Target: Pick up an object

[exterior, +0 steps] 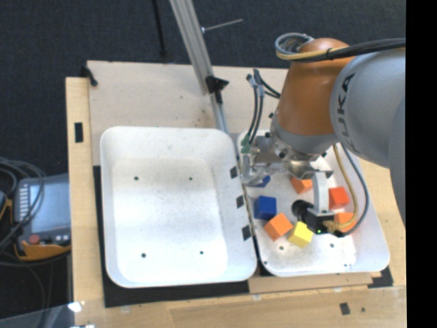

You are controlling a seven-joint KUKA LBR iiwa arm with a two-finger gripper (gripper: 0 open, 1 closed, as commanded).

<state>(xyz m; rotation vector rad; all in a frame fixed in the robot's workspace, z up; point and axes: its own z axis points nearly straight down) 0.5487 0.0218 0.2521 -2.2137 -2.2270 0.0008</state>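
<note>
You see a tan bench [150,91] carrying two shallow white bins touching side by side: the left bin [171,207] and the right bin [341,255]. A slanted aluminium post [194,43] rises from the bench.

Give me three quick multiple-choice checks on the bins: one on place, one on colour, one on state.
1. Where do the blocks lie?
A. left bin
B. right bin
C. on the bench

2. What colour is the block nearest the bins' shared edge?
A. blue
B. green
C. white

3. How does the arm stand?
A. off the bench
B. over the left bin
C. over the right bin

Answers: 
1 B, the blocks sit in the right bin. 
2 A, the blue block lies closest to it. 
3 C, the end effector hangs over the right bin's left side.
</note>
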